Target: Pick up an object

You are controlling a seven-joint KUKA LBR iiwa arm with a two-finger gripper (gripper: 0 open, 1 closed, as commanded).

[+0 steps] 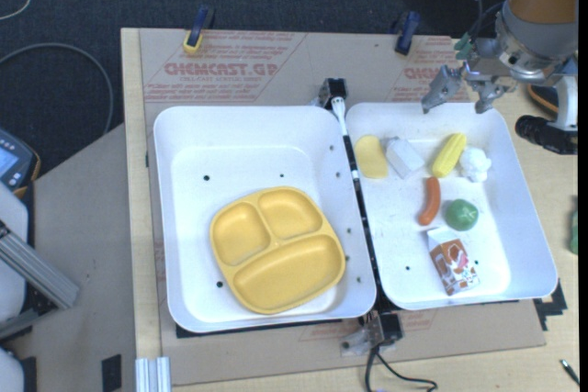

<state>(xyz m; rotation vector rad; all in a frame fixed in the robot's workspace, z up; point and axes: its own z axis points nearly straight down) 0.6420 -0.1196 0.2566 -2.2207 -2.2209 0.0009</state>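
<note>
- While no one object is named for picking, the candidates all lie in the right bin [524,225]: a corn cob [448,154], a pale yellow piece [371,157], a grey-white block [403,157], a white lump [475,164], a sausage [429,200], a green ball [461,215] and a small printed packet [454,265].
- Corn and white lump sit just beside each other near the far rim; sausage and ball lie close together below them; the packet lies apart, nearer the front.
- Above the bin's far edge hangs the claw [460,92], fingers spread wide with nothing between them.
- To my eye this is the approach step: nothing is lifted yet, and the claw is poised high over the back rim.
- Next it would need to come forward and down over one piece; the corn is nearest, though the crowding lump could foul a finger.
- Left bin [184,151] holds only a yellow divided tray [276,248], all on the table [138,197].
</note>
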